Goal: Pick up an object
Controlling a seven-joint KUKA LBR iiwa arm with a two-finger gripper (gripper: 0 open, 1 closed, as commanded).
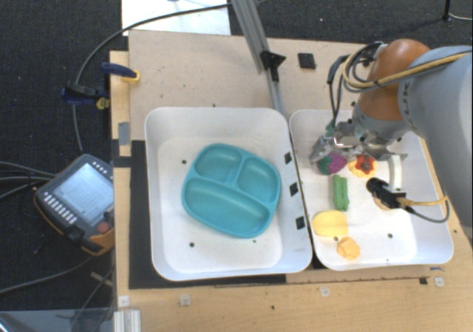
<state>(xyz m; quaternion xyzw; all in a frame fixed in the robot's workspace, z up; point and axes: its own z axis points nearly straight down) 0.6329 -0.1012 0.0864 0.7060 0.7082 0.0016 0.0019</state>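
While my gripper [341, 151] hung low over the right bin [429, 245], its state indeterminable, a purple toy [332, 165] lay beneath it. I judged it light, rigid plastic, best pinched across its narrow width.

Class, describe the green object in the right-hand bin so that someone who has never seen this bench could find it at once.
Start at the right bin, the one without the teal divided plate. Near its middle, just below the gripper, lies the green object, a short upright stick. It alone is green: the purple piece sits above it, the yellow lump below, and the red and yellow piece to its right.
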